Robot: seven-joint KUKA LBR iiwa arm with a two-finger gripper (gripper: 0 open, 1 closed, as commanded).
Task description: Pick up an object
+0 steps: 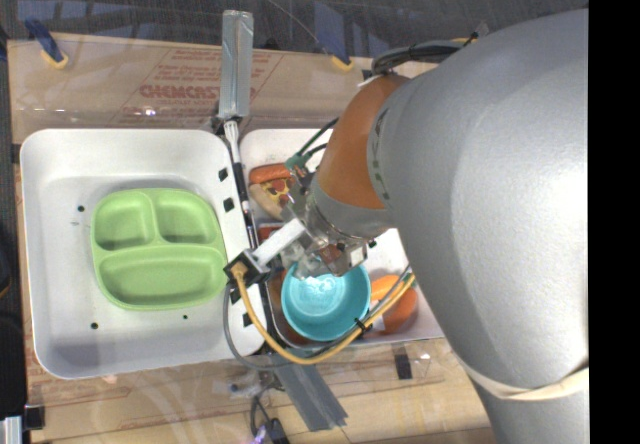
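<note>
Blue bowl [323, 304] sitting in the right bin [262, 147] among orange and brown items, with the end effector [322, 257] low at its near rim, mid-reach for a grasp. Cannot tell its state behind the wrist. Next: seat on the rim, close, lift straight; green tray [158, 247] apart in the left bin [50, 232].

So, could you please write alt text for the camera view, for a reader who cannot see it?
A grey robot arm with an orange band reaches from the right into the right bin, its gripper just above a blue bowl among other items. The left bin holds a green divided plate.
</note>
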